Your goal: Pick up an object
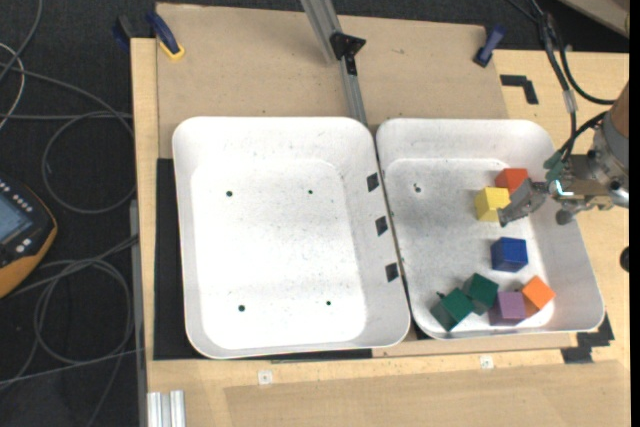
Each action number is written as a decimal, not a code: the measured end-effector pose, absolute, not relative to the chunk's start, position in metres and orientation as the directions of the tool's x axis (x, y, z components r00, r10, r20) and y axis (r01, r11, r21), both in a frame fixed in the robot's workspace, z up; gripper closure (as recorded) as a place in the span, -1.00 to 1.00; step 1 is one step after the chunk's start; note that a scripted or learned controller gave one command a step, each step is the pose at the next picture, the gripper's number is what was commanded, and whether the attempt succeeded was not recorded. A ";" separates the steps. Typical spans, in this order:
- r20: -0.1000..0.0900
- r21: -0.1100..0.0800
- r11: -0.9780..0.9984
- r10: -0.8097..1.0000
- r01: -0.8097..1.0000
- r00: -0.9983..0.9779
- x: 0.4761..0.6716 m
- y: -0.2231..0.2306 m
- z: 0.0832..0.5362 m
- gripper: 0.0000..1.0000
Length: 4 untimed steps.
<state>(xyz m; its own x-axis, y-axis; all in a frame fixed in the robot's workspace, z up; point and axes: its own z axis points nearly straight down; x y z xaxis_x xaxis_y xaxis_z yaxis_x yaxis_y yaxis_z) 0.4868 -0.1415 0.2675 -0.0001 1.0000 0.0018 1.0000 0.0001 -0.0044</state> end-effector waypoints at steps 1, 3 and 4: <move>0.001 0.000 0.000 1.000 1.000 0.000 0.488 -0.142 0.269 -1.00; 0.003 -0.006 0.000 1.000 1.000 0.000 0.484 -0.131 0.182 -1.00; 0.003 -0.008 0.000 1.000 1.000 0.000 0.483 -0.128 0.119 -1.00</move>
